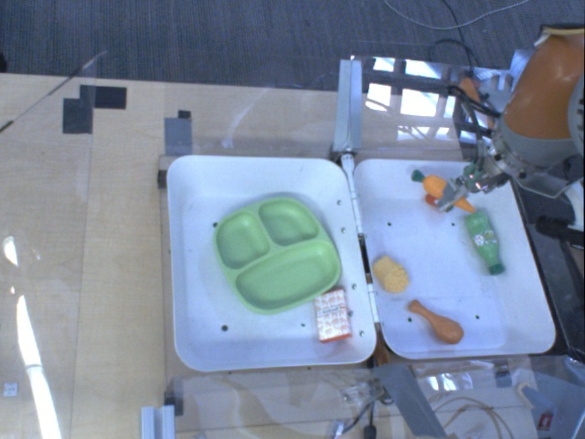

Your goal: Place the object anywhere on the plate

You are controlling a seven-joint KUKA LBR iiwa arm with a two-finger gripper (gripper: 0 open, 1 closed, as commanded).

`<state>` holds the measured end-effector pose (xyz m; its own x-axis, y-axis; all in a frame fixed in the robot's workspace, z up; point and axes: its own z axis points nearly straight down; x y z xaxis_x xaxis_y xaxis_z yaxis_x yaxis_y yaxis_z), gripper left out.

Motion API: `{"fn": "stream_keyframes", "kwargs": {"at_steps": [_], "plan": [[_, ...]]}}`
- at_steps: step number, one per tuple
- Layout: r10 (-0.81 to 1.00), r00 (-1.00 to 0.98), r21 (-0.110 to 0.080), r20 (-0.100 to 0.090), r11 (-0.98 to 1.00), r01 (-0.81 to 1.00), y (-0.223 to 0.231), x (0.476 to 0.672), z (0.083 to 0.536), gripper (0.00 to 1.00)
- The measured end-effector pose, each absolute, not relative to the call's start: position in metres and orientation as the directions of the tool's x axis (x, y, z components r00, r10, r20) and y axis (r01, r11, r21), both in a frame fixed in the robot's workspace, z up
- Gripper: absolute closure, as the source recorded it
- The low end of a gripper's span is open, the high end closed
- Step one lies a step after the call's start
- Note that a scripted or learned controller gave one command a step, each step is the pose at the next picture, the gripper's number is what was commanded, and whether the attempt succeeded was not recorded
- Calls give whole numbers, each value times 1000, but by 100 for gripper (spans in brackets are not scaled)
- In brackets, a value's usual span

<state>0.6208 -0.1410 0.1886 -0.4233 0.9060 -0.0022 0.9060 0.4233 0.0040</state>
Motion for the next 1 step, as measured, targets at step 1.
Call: {"fn": "stream_keyframes", "kwargs": {"at_steps": [1], "plan": [[899,-437,3,-1,437,899,-53,626,184,100]]}}
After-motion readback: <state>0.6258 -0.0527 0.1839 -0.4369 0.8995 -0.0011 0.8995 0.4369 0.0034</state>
